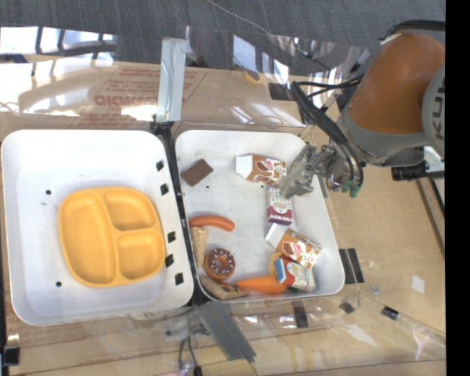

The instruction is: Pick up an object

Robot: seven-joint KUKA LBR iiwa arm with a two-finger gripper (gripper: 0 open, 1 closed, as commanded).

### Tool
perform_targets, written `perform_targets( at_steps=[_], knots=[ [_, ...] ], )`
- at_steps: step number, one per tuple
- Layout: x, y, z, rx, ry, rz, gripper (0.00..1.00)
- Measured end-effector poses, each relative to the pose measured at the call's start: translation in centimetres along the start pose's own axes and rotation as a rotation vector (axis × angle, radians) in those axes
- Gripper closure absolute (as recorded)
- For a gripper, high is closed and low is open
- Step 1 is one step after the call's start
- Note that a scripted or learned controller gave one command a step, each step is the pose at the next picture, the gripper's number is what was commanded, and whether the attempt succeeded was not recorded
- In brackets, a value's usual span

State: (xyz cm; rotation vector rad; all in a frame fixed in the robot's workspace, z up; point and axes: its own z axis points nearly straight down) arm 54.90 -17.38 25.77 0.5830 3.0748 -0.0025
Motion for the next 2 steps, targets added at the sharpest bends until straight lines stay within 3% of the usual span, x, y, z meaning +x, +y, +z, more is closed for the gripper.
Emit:
perform_targets(
  at_steps=[1,2],
  knots=[
    [4.6,6.3,6.7,0.0,0.015,-0.051,1.0],
    [3.0,0.4,9.2,-0.002,0.014,-0.591,1.0]
  ],
)
